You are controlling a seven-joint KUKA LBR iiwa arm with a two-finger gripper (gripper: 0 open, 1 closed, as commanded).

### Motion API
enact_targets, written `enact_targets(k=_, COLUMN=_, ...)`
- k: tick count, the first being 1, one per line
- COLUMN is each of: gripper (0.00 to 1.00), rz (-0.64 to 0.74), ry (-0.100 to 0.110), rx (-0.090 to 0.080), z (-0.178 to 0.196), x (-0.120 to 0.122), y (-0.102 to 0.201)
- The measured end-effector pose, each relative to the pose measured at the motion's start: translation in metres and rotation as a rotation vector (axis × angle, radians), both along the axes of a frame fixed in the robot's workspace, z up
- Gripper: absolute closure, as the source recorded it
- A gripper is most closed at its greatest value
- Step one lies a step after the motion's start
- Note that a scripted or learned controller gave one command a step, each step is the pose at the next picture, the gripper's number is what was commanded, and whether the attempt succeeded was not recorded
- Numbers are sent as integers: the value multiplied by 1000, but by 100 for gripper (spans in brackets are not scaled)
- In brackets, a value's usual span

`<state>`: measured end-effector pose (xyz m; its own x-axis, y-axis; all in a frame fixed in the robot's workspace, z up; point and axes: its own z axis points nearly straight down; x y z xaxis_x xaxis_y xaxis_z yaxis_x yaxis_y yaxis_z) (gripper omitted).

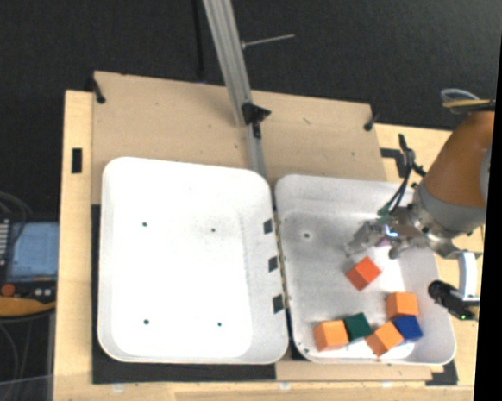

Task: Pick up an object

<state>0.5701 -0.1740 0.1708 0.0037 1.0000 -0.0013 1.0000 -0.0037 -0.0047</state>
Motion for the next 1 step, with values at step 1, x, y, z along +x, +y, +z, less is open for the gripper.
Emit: enact_targets(k=1, gripper=0, rz=1, ry=0, rx=0, z=-43, x=-6, y=-2)
